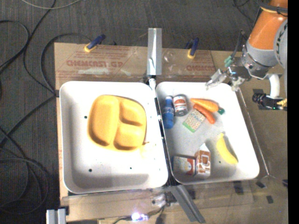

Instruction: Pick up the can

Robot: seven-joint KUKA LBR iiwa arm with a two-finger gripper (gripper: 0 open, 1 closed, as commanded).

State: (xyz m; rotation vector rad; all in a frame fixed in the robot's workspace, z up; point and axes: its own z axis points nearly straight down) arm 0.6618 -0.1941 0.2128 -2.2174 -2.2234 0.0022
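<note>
The can (180, 105) lies near the back of the right bin (246, 139), just beside a blue bottle (167, 113) on its left and a carrot (205, 105) on its right. A banana (226, 150) and carton (194, 164) lie nearer the front. The hand (218, 80) hovers above the bin's back right corner, fingers spread, holding nothing. A yellow tray (118, 122) sits in the left bin (74, 148).

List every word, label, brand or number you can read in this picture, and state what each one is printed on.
"CHEMCAST GP", faint red print on the clear protective sheet behind the left white bin; it seems to repeat near the yellow clamp on the right, too faint to read.
Small red-and-white metal can: label too blurred to read.
Brown-and-white carton: print too blurred.
Blue plastic bottle: nothing legible.
</note>
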